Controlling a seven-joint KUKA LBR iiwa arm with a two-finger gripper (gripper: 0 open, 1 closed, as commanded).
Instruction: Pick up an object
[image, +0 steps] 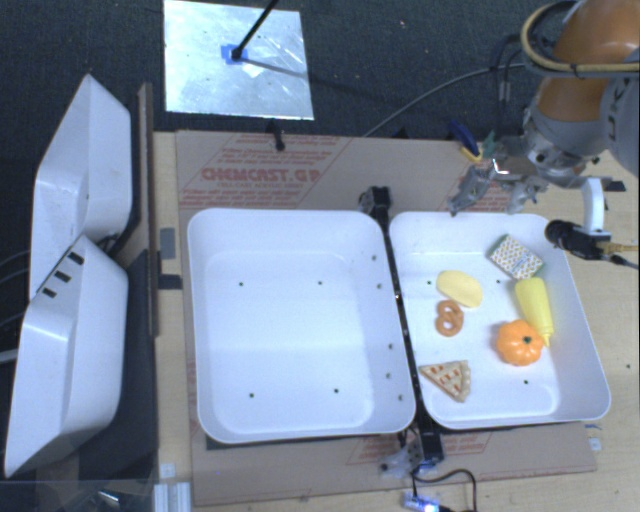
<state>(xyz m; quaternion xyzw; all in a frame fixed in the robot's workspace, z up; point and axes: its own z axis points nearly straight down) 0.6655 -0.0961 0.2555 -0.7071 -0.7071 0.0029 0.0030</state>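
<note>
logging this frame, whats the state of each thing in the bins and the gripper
gripper: open, over right bin's far rim, holding nothing
checkered block: lying flat, right bin
corn: lying on its side
orange pumpkin: upright
pretzel: flat
pizza slice: flat
yellow potato-like piece: resting

Six small objects, all lying in the right bin (575, 405).
A checkered block (516, 257) is seen tilted near the far right; a yellow corn cob (534, 306) lies lengthwise just below it; an orange pumpkin (520, 342) touches the cob's lower end. A pale yellow lump (459, 288), a pretzel (449, 318) and a pizza wedge (447, 379) are ranged down the left side.
</note>
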